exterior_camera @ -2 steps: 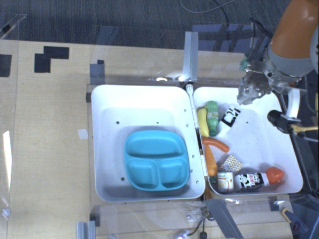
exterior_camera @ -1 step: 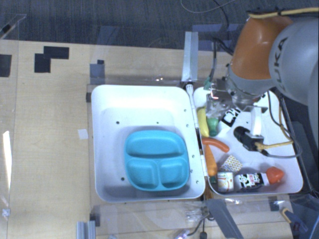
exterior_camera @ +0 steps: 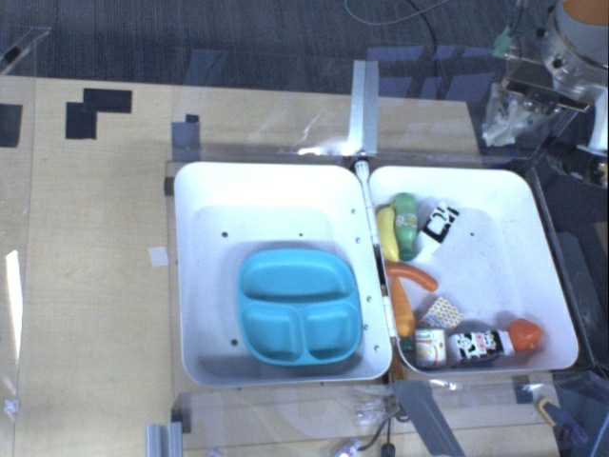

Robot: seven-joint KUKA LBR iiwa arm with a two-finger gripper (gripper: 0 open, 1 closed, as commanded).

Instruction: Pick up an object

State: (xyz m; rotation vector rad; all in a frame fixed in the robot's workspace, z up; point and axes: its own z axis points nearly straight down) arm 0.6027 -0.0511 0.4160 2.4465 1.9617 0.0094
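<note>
While the blue tray lies alone in the left bin, the pickable pieces crowd the right bin's left wall and near edge: banana, carrot, bottle. Such crowding risks a missed grasp. At far right the claw hangs beyond the bins; its opening cannot be made out.

Even, bright overhead light. Both white bins read near overexposed, with faint grey shading on their inner walls. The blue tray throws a soft shadow toward lower left. Glare streaks on the clear panel behind the bins. Focus slightly soft overall; dark floor at top is grainy.
</note>
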